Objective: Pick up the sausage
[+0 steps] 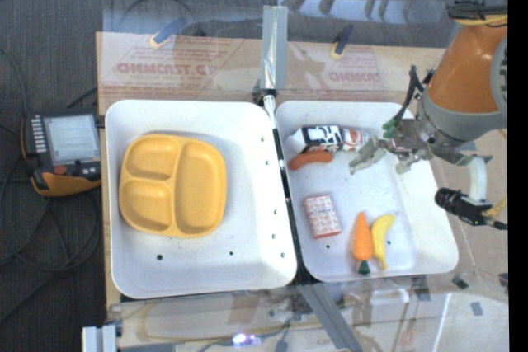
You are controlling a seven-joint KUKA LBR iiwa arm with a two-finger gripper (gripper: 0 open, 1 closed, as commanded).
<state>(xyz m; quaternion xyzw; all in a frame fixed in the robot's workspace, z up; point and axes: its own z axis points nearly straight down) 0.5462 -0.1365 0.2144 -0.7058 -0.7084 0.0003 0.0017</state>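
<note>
Sausage [309,160] at ten o'clock in the right bin [429,260], touching the bottle [332,137] just above it. Gripper [381,154] at three o'clock of it, fingers spread, holding nothing. Likely to catch the bottle or pinch both together, given how tightly they lie; could also roll the sausage away.

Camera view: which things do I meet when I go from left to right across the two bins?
Yellow divided plate → sausage → pink packet → carrot → banana → end effector.
</note>
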